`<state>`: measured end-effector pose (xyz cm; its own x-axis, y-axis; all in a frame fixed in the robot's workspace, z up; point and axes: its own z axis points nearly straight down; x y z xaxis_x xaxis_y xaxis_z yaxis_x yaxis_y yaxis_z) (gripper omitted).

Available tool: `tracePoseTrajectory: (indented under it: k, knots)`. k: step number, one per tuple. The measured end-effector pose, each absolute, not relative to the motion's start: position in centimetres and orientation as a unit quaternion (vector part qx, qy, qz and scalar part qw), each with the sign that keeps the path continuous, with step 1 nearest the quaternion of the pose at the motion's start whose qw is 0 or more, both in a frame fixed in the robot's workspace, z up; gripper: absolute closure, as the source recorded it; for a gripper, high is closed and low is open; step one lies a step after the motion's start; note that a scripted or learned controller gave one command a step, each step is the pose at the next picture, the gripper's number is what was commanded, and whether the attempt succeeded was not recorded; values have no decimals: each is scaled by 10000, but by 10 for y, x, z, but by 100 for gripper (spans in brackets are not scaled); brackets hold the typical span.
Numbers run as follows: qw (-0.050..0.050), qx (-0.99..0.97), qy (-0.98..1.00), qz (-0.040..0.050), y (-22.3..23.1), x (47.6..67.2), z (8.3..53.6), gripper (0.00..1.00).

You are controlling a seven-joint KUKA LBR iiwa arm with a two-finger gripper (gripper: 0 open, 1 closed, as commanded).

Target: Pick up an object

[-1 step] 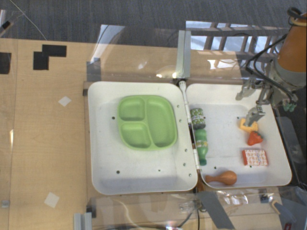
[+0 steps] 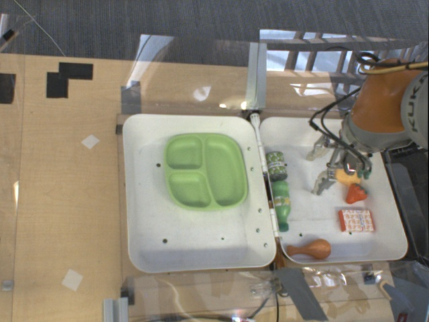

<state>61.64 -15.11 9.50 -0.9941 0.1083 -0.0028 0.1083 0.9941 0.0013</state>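
The bench (image 2: pixel 60 200) holds two white bins side by side. The left bin (image 2: pixel 144 247) has a green plate (image 2: pixel 204 171) with three sections sitting near its middle. All the small things lie in the right bin (image 2: pixel 301 206). A green bottle (image 2: pixel 277 192) lies along that bin's left wall, with its label end toward the far side. A brown wooden thing shaped like a pear (image 2: pixel 311 249) lies against the bin's near wall. A small red and white box (image 2: pixel 356 221) lies toward the near right part of the bin. Just past the box is an orange-red toy (image 2: pixel 356 194), and a yellow toy (image 2: pixel 347 176) sits just beyond that one. The arm (image 2: pixel 389 102) reaches over the far right corner of this bin. The gripper (image 2: pixel 320 170) hangs over the middle of the bin, just left of the yellow toy. Its jaws are spread wide apart and nothing sits between them. They are close to the yellow toy, but whether they touch it is hard to tell.
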Motion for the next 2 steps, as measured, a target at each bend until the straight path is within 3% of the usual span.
tracePoseTrajectory:
  k: [1,2]
  knots:
    - [101,500,9987,-8,-150,622,113,100]
    - [101,976,9952,12,-91,627,200,100]
